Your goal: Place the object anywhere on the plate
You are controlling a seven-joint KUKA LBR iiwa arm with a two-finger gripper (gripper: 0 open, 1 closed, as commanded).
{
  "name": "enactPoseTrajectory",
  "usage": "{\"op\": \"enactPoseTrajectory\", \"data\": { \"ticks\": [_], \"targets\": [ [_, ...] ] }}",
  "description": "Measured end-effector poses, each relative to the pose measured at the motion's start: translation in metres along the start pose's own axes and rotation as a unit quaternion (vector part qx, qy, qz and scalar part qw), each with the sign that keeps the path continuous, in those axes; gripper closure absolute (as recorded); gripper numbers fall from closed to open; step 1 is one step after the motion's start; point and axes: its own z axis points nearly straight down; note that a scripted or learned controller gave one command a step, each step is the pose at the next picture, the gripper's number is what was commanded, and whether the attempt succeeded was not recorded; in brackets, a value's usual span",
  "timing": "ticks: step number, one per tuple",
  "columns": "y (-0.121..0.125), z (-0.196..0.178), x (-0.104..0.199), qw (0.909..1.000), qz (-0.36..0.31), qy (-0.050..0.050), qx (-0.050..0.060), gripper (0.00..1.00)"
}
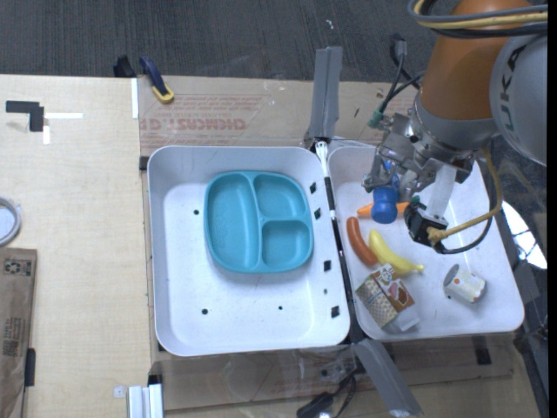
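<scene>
Reaching in from the right, the gripper [393,179] hangs low over the back of the right bin [492,307]. A blue and orange object [384,204] sits directly under its tip, touching or just below it; contact cannot be confirmed. Whether the pincer is spread or pressed together cannot be told. A sausage [359,239], a banana [393,253] and a small carton [387,296] lie nearer the front. The blue plate [258,222] rests in the left bin [174,259].

A pale wooden bench [70,198] spreads left of the end effector [396,181], with cardboard [218,116] lying on it, a tape roll [7,223] far left, and dark grey floor [218,16] beyond.
</scene>
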Motion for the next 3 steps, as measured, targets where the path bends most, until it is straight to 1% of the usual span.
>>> {"op": "enactPoseTrajectory", "data": {
  "ticks": [1,2,3],
  "targets": [
    [0.015,0.096,0.041,0.9986,-0.053,0.0,0.0,1.0],
    [0.034,0.096,0.101,0.9963,-0.086,0.0,-0.001,1.0],
    [0.034,0.096,0.101,0.9963,-0.086,0.0,-0.002,0.0]
  ]
}}
